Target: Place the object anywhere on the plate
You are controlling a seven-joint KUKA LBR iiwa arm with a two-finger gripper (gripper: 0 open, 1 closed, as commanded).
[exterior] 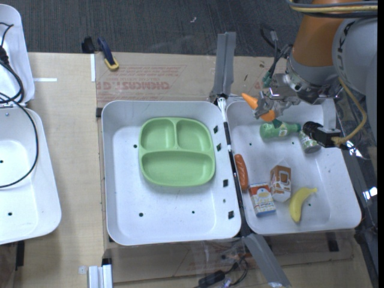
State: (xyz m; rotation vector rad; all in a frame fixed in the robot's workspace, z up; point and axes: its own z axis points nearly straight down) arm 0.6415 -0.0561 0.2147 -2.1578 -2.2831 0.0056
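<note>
Oddly, the only writing is red mirrored print on the cardboard sheet (141, 77) covering the surface (66, 101), too faint to read. Behind it lies dark carpeted floor. The green divided plate (177, 152) sits in the left bin (114, 179). Over the right bin's (336, 179) far corner, the end effector (268, 108) appears narrowed around an orange carrot (257, 105). Nearby lie a green bottle (281, 129), sausage (241, 170), two small cartons (271, 191) and a banana (300, 203).

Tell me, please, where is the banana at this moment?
The banana lies in the right bin, near its front right corner, just right of the two small cartons and far from the green plate in the left bin.
</note>
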